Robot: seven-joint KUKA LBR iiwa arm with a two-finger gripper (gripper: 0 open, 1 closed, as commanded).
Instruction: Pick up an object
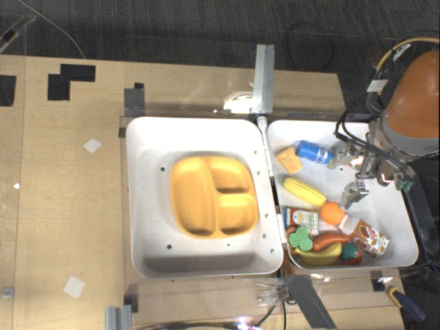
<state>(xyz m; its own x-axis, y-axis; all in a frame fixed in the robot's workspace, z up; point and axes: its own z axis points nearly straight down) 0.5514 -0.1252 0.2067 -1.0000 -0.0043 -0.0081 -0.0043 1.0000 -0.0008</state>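
Observation:
The right bin (pixel 393 215) holds several toy foods. A blue bottle (pixel 313 152) and a tan cracker (pixel 289 161) lie at the back. A yellow corn cob (pixel 304 192) lies mid-left, with an orange ball (pixel 332 213) just right of it. At the front sit a small juice box (pixel 301 219), a green piece (pixel 300 239), a red sausage (pixel 332 240) on a yellow banana (pixel 320 255), and a brown carton (pixel 371 240). My gripper (pixel 355 194) hangs over the middle of this bin, just up and right of the orange ball.
The left bin (pixel 148 184) holds a yellow divided plate (pixel 212 194). A metal post (pixel 264 81) stands behind the wall between the two bins. The arm's orange band (pixel 416 98) and its cables cover the right bin's back right corner.

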